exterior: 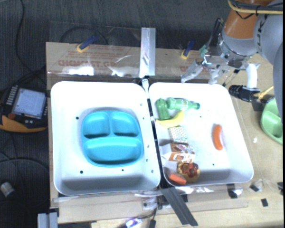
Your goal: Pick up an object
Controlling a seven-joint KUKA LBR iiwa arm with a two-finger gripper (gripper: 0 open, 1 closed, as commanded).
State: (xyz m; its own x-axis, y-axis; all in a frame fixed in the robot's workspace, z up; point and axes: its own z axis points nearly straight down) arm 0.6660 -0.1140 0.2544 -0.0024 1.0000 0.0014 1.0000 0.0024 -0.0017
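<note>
My gripper [203, 75] hangs above the far rim of the right bin [237, 141], its two fingers spread apart and nothing between them. In that bin lie a green bottle [179, 103], a green pepper-like piece [162, 109], a yellow banana [171, 121], a patterned packet [179, 134], an orange-and-white packet [180, 151], a brown lumpy item [187, 170], a small orange piece [177, 178] and an orange sausage [218, 137] lying apart on the right. All of them sit nearer the camera than the gripper.
The left bin [66, 175] holds a blue divided plate [112, 137]. A metal bar [147, 51] stands at the back between the bins. A green object [274, 120] sits off the bench's right edge, and a handheld device [26, 106] lies at the left.
</note>
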